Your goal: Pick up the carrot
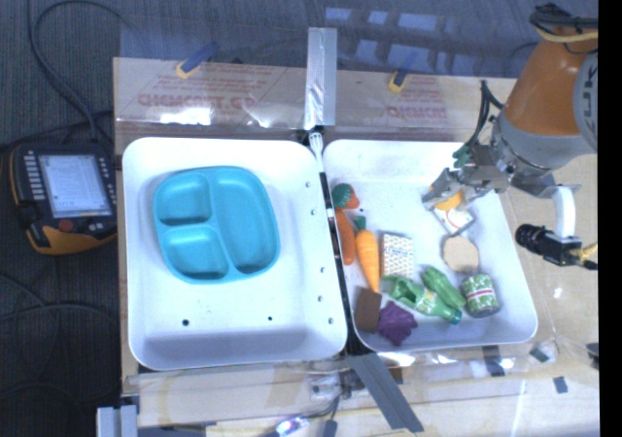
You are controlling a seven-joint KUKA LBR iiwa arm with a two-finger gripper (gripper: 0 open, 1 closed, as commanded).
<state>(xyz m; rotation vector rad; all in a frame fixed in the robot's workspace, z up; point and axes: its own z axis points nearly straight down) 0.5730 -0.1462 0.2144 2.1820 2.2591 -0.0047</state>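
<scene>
I see the orange plastic carrot [366, 259] in the right shallow white bin [505, 328], near its left wall, gripper [457, 194] opposite.

Red lettering runs across the clear plastic sheet [209, 95] taped along the far edge of the desk [146, 76], in two patches, one behind each bin; it appears upside down from this angle and is too blurred to read; the handheld control pendant [63, 197] on the floor at the left has a lit screen with lines of text too small to make out; the small green can [480, 294] in the right bin [515, 328] bears a label whose wording cannot be read; nothing else carries legible writing.
</scene>
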